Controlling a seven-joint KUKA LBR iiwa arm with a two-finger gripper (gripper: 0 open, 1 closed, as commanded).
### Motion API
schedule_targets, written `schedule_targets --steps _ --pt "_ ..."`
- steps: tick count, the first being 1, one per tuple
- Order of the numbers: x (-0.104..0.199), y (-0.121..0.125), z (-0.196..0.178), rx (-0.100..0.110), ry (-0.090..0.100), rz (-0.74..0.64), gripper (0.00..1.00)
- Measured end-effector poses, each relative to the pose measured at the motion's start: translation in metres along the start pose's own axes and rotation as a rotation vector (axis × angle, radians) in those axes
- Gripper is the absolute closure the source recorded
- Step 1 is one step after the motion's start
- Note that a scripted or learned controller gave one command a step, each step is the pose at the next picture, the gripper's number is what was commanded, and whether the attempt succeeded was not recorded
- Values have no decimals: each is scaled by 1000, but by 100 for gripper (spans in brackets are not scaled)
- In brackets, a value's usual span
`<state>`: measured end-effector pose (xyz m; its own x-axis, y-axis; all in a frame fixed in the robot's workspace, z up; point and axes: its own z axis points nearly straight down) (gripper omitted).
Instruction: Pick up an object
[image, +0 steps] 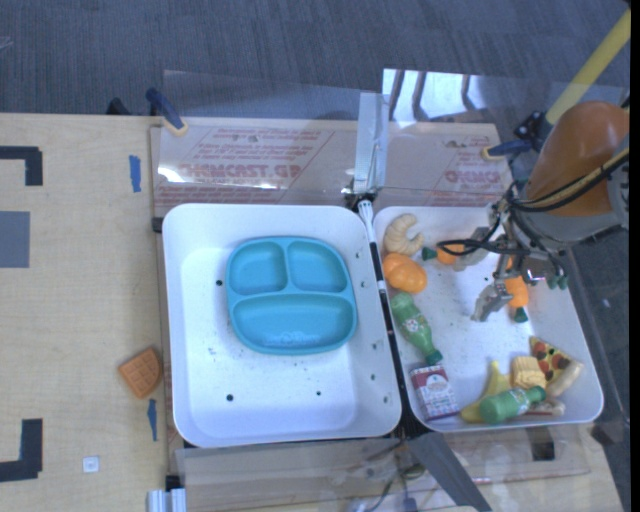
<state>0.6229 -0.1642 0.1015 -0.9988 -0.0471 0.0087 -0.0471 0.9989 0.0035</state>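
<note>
We find the tool (497, 298) low in the right bin (580, 340), near its far right side, with the arm (575, 160) coming in above it. We cannot tell how the tool is set; it is small and dark against clutter, and a small orange piece (516, 290) lies just beside it.

Candidates in the right bin: a croissant (403, 233) at the far left corner, an orange (404, 274) just in front of it, a green bottle (414, 327) lying along the left wall, a red-and-white carton (432, 389) near the front, and a heap at the front right with a banana (495, 379), a second green bottle (510, 403) and a pizza slice (553, 362). The left bin (190, 330) carries a blue divided plate (290, 293).

Judgement: these look like toy foods, so light and rigid, probably smooth plastic and somewhat slippery. The orange piece is nearest; being small, it may skid away, so we would close across its middle. The bottle by the wall is best taken across its body, not the neck. The front heap risks pinching two items together.
</note>
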Motion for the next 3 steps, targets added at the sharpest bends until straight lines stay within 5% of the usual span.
schedule_targets --steps 1,2,3 --pt "29 -52 13 6 -18 -77 0" --pt "25 -51 1 10 -30 -79 100" --pt "25 -51 3 9 -28 -79 0"
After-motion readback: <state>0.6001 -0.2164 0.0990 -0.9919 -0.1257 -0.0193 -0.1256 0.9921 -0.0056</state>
